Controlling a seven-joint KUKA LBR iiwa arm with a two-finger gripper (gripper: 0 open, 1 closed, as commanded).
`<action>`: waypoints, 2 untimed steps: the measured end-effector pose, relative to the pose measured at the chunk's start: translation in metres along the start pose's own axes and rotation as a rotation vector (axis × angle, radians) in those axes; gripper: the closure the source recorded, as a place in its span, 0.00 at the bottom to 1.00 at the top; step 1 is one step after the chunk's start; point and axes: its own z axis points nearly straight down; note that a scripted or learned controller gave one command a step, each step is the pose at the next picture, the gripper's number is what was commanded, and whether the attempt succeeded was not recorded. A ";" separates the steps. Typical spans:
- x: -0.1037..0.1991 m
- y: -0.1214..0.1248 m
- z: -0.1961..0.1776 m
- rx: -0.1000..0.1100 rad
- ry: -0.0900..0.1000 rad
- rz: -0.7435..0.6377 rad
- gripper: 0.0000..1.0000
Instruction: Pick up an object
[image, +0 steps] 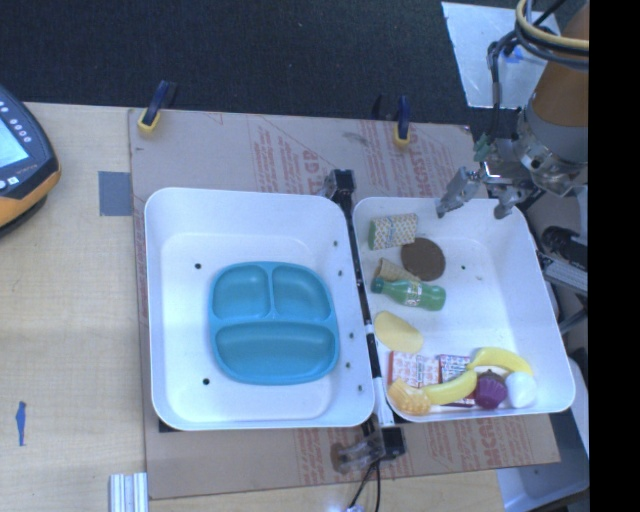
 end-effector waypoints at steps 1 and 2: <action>0.001 -0.009 0.157 -0.006 -0.001 0.004 0.00; 0.004 0.031 0.172 -0.005 -0.001 0.000 0.00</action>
